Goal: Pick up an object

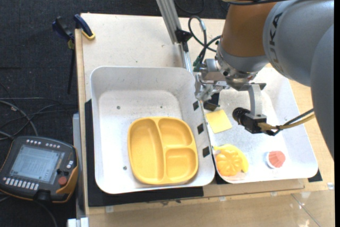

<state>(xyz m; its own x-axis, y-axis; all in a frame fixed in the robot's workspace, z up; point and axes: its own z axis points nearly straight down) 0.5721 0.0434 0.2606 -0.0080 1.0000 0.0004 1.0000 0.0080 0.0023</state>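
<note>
On the bench, the right bin (297,114) holds a thin, light, probably slippery yellow square (219,120) just below the gripper (206,94), best pinched by its edges; finger state cannot be told.

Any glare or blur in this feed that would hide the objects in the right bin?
Camera view: lighting is even and sharp; the white right bin looks bright but not blown out. The pale yellow flat square, the yellow flower-shaped toy and the small pink round piece read clearly. The end effector sits in the arm's shadow, so its detail is murky.
</note>
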